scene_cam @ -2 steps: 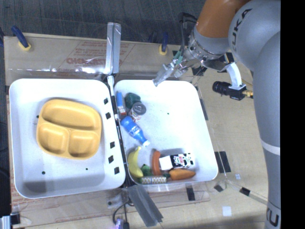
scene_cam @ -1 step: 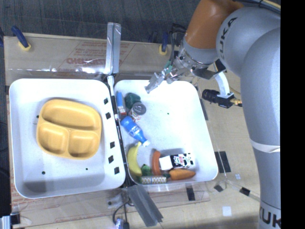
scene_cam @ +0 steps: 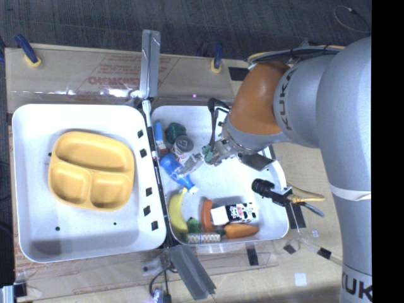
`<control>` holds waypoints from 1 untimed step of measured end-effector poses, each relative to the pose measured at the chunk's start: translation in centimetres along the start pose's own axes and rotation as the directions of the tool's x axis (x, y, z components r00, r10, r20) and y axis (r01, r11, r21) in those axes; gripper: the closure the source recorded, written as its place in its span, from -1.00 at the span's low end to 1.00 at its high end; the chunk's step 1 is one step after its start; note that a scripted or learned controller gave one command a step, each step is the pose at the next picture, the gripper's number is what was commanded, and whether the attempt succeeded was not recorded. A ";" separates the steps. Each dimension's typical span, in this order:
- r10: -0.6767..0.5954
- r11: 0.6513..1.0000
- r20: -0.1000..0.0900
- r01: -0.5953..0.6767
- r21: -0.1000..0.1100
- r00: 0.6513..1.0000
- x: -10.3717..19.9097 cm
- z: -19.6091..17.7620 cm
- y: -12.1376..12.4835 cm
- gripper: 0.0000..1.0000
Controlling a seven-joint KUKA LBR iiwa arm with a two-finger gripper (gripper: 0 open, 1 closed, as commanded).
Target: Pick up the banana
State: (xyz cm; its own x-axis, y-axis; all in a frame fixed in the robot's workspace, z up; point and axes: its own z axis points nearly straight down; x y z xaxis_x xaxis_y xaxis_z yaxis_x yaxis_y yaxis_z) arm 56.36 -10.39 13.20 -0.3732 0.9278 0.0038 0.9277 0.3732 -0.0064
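Curved smooth yellow banana (scene_cam: 177, 212) in white bin (scene_cam: 268, 232), metallic gripper (scene_cam: 201, 158) aperture indiscernible

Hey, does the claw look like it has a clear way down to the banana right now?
Probably yes. The banana lies uncovered against the right bin's left wall, the claw above it in the picture. The wall and the carrot alongside leave little finger room.

Arm (scene_cam: 341, 106): thick grey casing, rounded links, dark KUKA lettering. Broad orange band (scene_cam: 255, 103) above wrist. Gripper (scene_cam: 211, 153): small, metallic grey, detail possibly blurred. Black cable loops beside wrist.
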 end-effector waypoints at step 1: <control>-0.005 1.000 -0.001 0.005 0.004 1.000 -0.1 -0.7 0.0 1.00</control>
State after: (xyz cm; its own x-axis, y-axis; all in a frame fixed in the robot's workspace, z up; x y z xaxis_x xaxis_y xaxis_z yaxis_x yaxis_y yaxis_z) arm 56.39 -10.46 13.91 -0.3777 0.9259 0.0050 0.9259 0.3777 -0.0104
